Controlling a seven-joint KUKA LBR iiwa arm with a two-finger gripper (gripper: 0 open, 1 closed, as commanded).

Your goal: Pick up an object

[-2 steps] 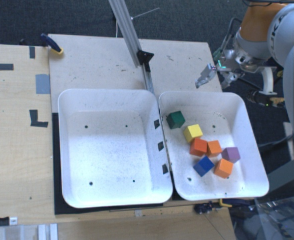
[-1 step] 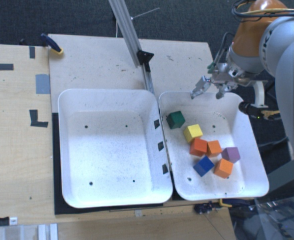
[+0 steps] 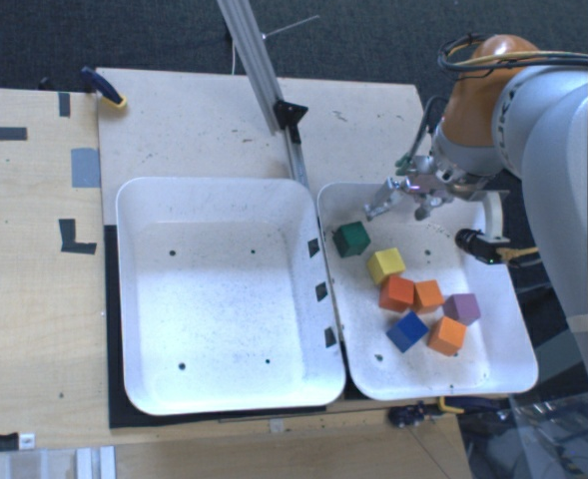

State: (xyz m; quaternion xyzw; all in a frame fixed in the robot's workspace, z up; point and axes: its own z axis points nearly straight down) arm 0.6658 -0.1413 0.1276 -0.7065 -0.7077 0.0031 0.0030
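Observation:
The right bin (image 3: 503, 367) holds several small cubes. A green cube (image 3: 351, 239) lies nearest its far left corner, and a yellow cube (image 3: 385, 263) sits just right of it. Below them are a red-orange cube (image 3: 397, 293), an orange cube (image 3: 428, 294), a purple cube (image 3: 461, 308), a blue cube (image 3: 406, 331) and another orange cube (image 3: 447, 336). My gripper (image 3: 400, 208) hangs over the bin's far edge, above and right of the green cube. Its fingers are spread open, and nothing is between them.
The left bin (image 3: 134, 267) stands beside the right one, sharing a raised middle edge (image 3: 323, 287). A slanted metal rail (image 3: 259, 63) runs down to the bins' far side. The grey arm (image 3: 543, 148) fills the right side.

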